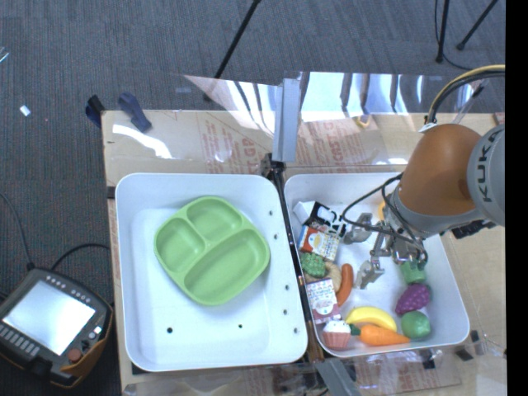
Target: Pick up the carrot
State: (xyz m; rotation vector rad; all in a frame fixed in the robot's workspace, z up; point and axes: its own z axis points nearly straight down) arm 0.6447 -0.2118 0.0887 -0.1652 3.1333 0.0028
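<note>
Carrot (383,335) first: orange toy one, lying flat at the near edge of the right bin (456,302), tip pointing right toward a round green fruit (417,325). Touching or nearly touching a banana (369,315) just behind it, with a little cupcake (337,334) right at its blunt left end. Pretty crowded corner, tbh.

Probably hollow plastic, so light and stiff, not fragile, but smooth, tapered and likely to squirt out sideways. Best bet imo: grab across the thick half, near the cupcake end, coming straight down, pinching front to back. Not much room on the far side because of the banana, and the bin wall close on the near side. Could easily nudge the banana instead.

A bit farther back: purple grapes (412,298) on the right and a reddish-orange sausage-looking piece (345,283) standing in for a decoy. Don't mix that up with the target.

Then the gripper (369,272), hanging over the middle of the bin, above and behind the carrot, nothing visibly in it. Spread or clenched? Can't tell from this angle.

Beyond that, some printed packets (321,239) by the divider, and over in the left bin (132,304) a green divided plate (212,248).
</note>
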